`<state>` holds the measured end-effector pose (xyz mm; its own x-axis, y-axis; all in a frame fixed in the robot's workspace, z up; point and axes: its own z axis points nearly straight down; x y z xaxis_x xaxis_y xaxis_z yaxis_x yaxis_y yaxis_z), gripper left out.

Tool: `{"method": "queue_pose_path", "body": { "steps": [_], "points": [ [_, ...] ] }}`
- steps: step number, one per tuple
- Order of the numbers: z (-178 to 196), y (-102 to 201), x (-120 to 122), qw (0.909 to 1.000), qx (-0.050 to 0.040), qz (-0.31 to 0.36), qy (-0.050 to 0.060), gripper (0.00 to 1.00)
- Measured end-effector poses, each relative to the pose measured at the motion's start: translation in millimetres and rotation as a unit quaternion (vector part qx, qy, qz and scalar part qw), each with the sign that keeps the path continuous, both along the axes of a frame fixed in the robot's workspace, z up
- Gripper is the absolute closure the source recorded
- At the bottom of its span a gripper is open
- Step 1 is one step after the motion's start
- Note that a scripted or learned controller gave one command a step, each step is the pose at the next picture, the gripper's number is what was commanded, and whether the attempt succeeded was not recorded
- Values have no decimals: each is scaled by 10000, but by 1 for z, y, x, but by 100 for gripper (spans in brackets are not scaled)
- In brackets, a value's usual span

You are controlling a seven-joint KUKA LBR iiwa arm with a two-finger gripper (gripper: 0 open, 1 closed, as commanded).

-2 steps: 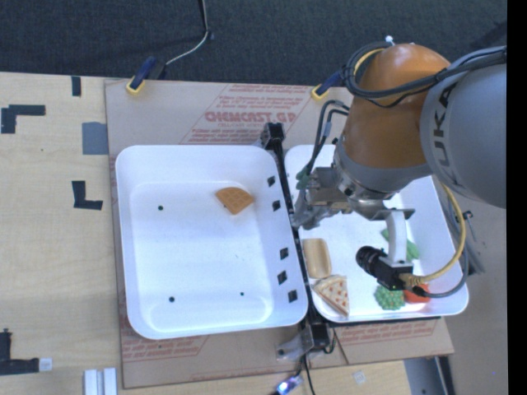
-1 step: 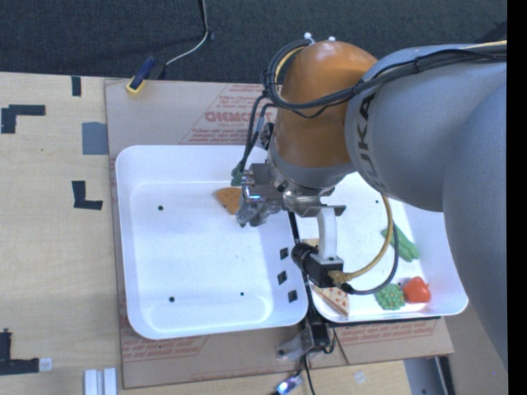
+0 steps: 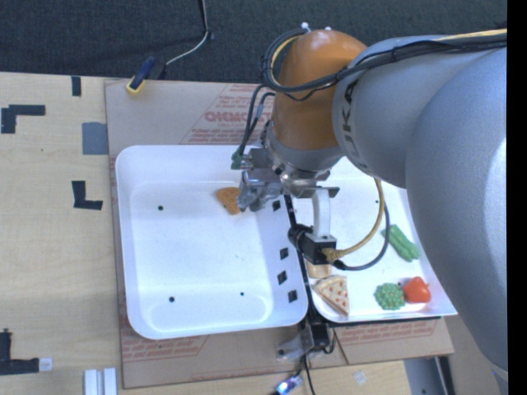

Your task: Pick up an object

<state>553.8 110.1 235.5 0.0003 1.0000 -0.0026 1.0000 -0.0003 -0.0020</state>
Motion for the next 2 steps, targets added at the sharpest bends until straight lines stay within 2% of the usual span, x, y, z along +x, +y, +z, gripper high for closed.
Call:
{"method": "queue_pose_path", "body": {
  "steps": [1, 2],
  "points": [
    [133, -35, 23, 10000, 13, -5, -85, 100],
    [126, 21, -46, 10000, 18, 40, 10, 100]
  ]
}}
